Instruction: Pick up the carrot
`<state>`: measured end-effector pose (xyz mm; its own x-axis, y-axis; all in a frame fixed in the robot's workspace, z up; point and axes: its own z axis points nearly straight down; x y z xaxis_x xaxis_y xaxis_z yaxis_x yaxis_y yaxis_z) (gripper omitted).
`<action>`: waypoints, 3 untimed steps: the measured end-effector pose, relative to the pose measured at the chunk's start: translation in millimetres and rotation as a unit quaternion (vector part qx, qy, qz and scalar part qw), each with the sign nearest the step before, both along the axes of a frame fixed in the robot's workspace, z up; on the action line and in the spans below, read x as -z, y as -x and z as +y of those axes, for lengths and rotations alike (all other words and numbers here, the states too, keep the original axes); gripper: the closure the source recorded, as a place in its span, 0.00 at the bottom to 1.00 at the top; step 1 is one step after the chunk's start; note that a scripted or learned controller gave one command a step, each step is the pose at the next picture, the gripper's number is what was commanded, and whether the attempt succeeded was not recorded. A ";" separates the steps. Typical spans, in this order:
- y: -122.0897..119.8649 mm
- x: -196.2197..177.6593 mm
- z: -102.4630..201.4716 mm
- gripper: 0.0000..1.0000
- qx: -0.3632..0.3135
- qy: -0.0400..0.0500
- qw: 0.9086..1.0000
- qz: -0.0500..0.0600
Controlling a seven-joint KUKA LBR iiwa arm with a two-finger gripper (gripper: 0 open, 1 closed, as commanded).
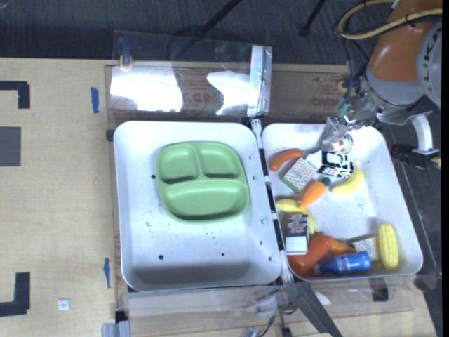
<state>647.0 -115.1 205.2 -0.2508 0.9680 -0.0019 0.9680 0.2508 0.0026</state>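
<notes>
The carrot is a short orange piece lying in the middle of the right bin, between a patterned card and a yellow banana. My gripper hangs over the back of that bin, up and to the right of the carrot and well apart from it. It points down toward a small black-and-white box. I see nothing held in it.
An orange-red curved piece lies at the bin's back left. At the front are a larger orange thing, a blue bottle, a corn cob and a yellow piece. The left bin holds a green divided plate.
</notes>
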 end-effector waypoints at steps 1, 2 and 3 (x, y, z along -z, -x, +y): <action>0.1 0.3 0.3 0.00 0.000 0.000 1.000 0.000; 41.8 89.4 -12.0 0.00 -0.104 0.004 0.995 -0.011; 86.4 75.0 6.4 0.00 -0.072 -0.001 0.997 0.002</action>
